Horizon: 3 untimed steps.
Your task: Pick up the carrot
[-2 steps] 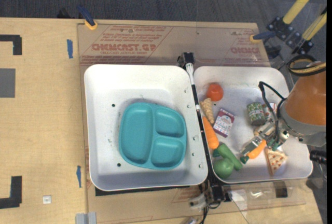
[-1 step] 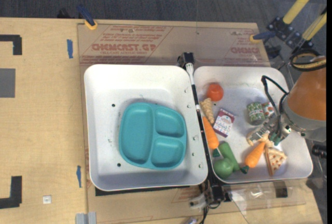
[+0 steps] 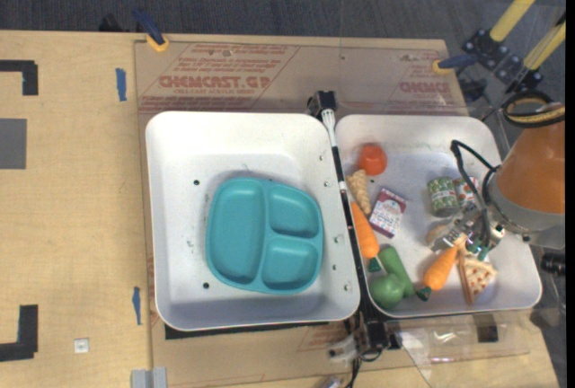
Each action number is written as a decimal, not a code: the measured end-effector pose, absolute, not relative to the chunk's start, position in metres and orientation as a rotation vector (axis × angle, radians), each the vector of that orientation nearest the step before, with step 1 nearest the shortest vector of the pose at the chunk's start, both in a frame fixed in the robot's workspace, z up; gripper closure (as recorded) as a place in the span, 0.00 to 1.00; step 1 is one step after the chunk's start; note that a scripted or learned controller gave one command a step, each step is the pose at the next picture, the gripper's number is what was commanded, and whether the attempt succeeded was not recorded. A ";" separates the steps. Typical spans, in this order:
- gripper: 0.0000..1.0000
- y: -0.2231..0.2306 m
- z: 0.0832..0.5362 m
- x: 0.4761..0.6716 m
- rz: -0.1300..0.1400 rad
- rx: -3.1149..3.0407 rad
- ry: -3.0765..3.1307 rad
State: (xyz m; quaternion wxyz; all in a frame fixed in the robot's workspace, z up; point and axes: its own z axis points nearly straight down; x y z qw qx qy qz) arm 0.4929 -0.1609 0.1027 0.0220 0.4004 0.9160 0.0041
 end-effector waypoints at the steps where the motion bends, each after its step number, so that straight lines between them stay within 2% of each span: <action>1: 1.00 -0.145 0.148 0.483 0.005 1.245 2.874; 2: 1.00 -0.144 0.091 0.483 0.002 0.813 3.023; 3: 1.00 -0.119 0.135 0.481 0.003 1.294 2.856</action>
